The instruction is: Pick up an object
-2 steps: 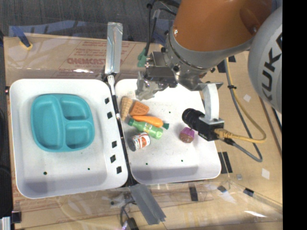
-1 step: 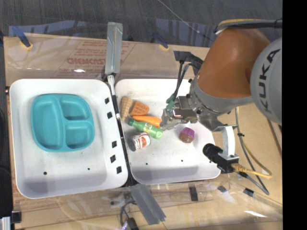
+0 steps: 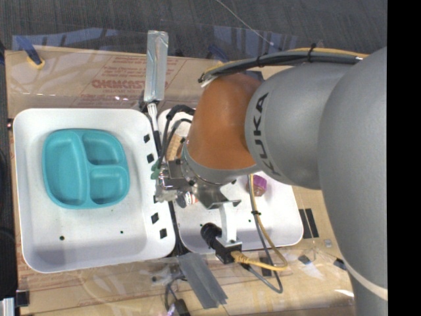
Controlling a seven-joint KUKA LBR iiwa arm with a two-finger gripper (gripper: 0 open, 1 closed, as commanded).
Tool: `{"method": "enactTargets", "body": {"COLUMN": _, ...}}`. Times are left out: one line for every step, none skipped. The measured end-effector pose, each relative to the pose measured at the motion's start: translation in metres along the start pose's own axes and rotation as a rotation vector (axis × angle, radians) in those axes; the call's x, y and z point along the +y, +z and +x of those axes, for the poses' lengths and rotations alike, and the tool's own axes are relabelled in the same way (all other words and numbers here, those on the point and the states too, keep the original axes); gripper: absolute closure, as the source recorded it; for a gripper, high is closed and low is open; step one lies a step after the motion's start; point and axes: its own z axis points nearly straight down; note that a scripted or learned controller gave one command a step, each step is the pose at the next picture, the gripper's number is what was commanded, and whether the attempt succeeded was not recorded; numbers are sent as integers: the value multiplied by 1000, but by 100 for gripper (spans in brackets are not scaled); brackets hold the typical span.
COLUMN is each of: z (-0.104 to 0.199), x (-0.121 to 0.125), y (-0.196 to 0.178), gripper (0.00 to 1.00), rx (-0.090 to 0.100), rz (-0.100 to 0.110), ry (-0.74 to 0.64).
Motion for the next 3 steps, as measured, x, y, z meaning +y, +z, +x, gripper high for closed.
{"method": "enactTargets", "body": {"z": 101, "x": 41, "y": 100, "gripper": 100, "rx": 0, "rz": -5, "ry": 0}}
{"method": "enactTargets", "body": {"z": 134, "x": 89, "y": -84, "gripper": 100, "rx": 4, "rz": -19, "ry": 5}}
{"method": "enactTargets", "body": {"z": 144, "x": 1, "y": 56, "gripper": 100, "rx": -5, "rz": 3, "ry": 6}}
